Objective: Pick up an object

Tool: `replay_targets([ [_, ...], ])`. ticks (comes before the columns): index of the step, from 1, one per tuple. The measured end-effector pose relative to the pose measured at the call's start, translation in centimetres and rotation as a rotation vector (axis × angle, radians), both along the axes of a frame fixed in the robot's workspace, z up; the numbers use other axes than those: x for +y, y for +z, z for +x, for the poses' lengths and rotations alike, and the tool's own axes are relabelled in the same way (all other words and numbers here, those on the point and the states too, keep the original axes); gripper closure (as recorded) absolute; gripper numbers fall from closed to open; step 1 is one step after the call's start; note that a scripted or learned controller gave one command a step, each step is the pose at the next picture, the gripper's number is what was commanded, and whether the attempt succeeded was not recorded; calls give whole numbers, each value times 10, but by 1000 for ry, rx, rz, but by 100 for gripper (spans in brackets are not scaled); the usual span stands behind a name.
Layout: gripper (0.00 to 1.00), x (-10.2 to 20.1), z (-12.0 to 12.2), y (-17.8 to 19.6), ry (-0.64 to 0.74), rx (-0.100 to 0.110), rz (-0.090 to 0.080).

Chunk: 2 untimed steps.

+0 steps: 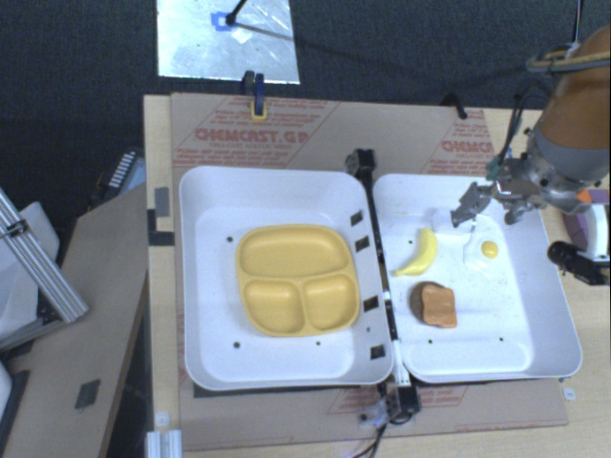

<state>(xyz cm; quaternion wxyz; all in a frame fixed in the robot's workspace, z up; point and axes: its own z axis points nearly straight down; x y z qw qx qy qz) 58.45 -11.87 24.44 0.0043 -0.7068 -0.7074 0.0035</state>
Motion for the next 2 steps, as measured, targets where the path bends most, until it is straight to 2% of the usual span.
replay_targets([
  [1, 0, 0, 2, 7, 2, -12, -1],
  [2, 0, 7, 1, -54, 1, -9, -1],
])
